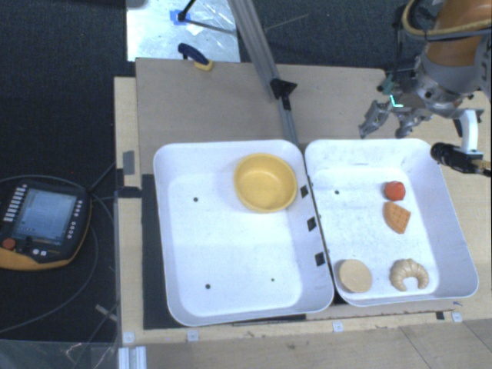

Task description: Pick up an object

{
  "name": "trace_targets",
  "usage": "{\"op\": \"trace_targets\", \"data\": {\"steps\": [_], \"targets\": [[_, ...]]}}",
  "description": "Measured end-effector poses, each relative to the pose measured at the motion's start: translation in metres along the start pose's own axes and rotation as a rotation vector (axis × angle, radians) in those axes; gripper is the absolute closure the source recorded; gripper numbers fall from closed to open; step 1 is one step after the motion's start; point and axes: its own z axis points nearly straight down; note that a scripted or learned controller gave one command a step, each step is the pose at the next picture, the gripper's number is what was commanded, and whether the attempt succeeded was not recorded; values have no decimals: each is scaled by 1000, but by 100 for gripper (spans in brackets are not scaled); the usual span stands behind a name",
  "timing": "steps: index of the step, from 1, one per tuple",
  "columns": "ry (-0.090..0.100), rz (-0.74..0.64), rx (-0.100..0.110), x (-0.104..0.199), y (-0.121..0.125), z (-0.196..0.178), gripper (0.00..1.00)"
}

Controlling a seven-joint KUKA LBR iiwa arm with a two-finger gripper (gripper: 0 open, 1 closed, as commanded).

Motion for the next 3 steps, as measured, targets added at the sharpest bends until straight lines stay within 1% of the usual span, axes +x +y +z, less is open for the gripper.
{"op": "trace_targets", "data": {"steps": [1, 2, 3], "targets": [[0, 0, 0, 0, 0, 0, 0], [0, 1, 3, -2, -1, 42, 0], [1, 0, 5, 2, -7, 102, 0]]}}
